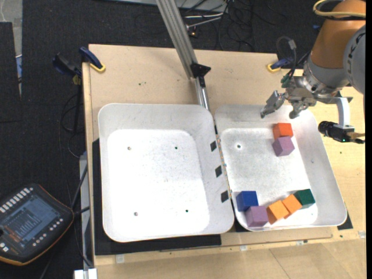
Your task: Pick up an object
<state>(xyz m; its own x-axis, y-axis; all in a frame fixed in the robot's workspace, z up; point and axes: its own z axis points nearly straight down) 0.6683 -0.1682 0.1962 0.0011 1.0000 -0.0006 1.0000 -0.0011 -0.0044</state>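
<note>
The gripper [281, 107] is hanging over the far edge of the right bin [325, 173], its two fingers spread apart and grasping nothing. Just nearer the camera than the fingertips, an orange cube [283, 130] is sitting on the bin floor, with a purple cube [283, 146] touching its near side. That is the relation the coming move is turning on: the orange cube is lying a little toward the camera and slightly right of the gripper, so a short shift that way and a descent would probably be enough. The purple neighbour pressed against it may be crowding one finger.

Along the bin's near wall, well apart from the gripper, four more blocks are clustering: a blue cube [247, 200], a second purple cube [257, 215], an orange block [284, 207] that looks like two pieces side by side, and a green cube [304, 198]. All are looking matte, flat-faced and sharp-edged, likely foam or painted wood.

The bins are shallow, white, speckled plastic with rounded corners, the left bin [116, 156] adjoining the right. Both are resting on a pale fibreboard counter [145, 74]
</note>
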